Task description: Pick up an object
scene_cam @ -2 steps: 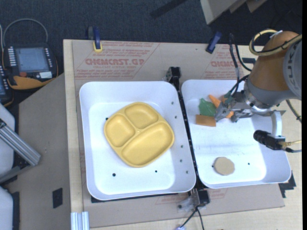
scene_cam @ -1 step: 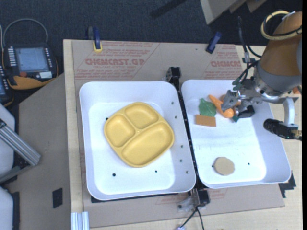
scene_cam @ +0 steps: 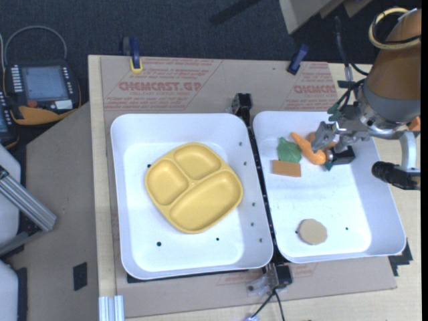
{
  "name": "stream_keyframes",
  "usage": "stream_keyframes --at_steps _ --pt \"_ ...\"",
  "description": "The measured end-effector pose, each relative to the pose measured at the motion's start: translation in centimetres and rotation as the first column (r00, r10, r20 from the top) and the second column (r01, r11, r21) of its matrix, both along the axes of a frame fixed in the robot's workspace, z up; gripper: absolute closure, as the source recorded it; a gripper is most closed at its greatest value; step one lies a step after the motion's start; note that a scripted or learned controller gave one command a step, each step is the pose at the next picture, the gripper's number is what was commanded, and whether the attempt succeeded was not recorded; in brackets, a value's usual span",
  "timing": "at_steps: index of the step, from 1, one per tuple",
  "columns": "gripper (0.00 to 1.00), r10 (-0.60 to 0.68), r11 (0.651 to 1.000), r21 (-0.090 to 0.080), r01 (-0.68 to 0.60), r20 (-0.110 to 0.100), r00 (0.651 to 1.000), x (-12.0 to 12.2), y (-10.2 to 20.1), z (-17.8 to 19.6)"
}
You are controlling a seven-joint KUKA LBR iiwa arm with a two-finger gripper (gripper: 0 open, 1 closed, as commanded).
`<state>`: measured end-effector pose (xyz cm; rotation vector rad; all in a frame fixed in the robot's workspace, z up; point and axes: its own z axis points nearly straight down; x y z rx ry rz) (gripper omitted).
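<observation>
Several small items lie in the right bin (scene_cam: pixel 372 214). An orange carrot (scene_cam: pixel 307 146) lies at a slant at the back, touching a green leafy piece (scene_cam: pixel 289 151) on its left. Just in front of them is a flat orange-brown block (scene_cam: pixel 286 169). A round tan cookie (scene_cam: pixel 312 232) lies alone near the front wall. My gripper (scene_cam: pixel 331 146) is low over the back of the right bin, at the carrot's right end. The wrist covers that end of the carrot, so whether it is being touched cannot be seen.
The left bin (scene_cam: pixel 131 241) holds a yellow three-compartment plate (scene_cam: pixel 194 187) in its middle. Black clamps (scene_cam: pixel 241 103) sit between the bins at the back. A black cable and fitting (scene_cam: pixel 394 174) hang over the right bin's right wall.
</observation>
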<state>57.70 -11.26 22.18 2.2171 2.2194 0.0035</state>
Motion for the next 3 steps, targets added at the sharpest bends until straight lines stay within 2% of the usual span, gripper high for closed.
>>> stream_keyframes --at_steps 1,2,3 --pt "1.00 0.005 1.000 0.002 -0.005 -0.001 1.000 1.7 6.1 0.6" --pt "1.00 0.005 1.000 0.002 -0.005 -0.001 1.000 2.0 11.1 1.2" --pt "1.00 0.004 1.000 0.002 -0.004 -0.001 1.000 3.6 16.2 1.8"
